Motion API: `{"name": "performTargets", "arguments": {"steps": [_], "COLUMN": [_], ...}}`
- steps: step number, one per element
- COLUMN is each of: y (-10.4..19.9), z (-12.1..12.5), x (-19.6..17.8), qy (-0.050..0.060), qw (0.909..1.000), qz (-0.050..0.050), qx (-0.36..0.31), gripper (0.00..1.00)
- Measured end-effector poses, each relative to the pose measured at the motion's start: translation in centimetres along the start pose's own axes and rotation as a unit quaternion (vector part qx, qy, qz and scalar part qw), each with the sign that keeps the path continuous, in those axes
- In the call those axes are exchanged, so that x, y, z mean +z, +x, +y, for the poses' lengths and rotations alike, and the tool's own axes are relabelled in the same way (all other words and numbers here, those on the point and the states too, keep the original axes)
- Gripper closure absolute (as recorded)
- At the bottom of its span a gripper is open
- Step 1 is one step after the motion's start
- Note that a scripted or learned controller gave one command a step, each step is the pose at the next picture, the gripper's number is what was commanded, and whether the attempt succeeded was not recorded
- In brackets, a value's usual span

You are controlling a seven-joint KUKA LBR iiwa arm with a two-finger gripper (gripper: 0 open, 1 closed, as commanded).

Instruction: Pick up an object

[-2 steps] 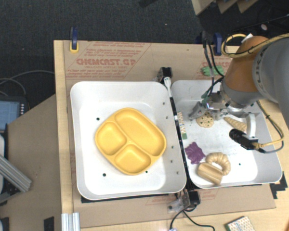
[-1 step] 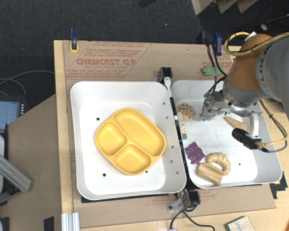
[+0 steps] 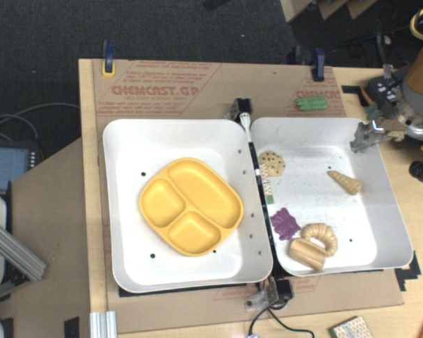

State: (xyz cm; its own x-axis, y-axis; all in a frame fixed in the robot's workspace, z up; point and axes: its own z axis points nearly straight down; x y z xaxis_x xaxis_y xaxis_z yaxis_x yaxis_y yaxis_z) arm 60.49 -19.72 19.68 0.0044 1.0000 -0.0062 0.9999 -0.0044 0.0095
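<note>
A brown board (image 3: 197, 90) printed with red lettering covers the bench, and the two white bins sit on it side by side, touching along a dark seam.

The left bin (image 3: 127, 245) holds a yellow plate (image 3: 190, 205) with three compartments, lying flat near its middle and turned at a slant.

The right bin (image 3: 381, 217) holds the smaller things. A tan bread roll (image 3: 307, 253) lies near the front edge, with a curved croissant (image 3: 321, 235) touching it just behind. Left of these, close to the seam, is a purple piece (image 3: 285, 223). A pale cone (image 3: 346, 182) lies on its side toward the right wall, well apart from the rest. A speckled cookie (image 3: 271, 163) lies flat near the back left corner.

The arm (image 3: 412, 97) comes in at the right edge, and the gripper (image 3: 365, 138) hangs over the bin's back right corner, holding nothing; I cannot tell how wide it stands.

A green block (image 3: 311, 104) rests on the board behind the right bin. Two blue clamps (image 3: 108, 59) grip the board's back edge.
</note>
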Motion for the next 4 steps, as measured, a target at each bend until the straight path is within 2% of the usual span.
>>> {"name": "performTargets", "arguments": {"steps": [1,2,3,4], "y": [2.5,2.4,0.1,0.3], "z": [3.4,3.3,-4.7,-4.3], "x": [11.5,11.2,11.2,10.2], "qy": [0.005,0.004,0.008,0.004], "qw": [1.0,1.0,1.0,1.0], "qz": [0.003,0.003,0.004,0.003], "qx": [-0.004,-0.003,0.0,-0.002], "gripper": [1.0,0.0,0.0,1.0]}}
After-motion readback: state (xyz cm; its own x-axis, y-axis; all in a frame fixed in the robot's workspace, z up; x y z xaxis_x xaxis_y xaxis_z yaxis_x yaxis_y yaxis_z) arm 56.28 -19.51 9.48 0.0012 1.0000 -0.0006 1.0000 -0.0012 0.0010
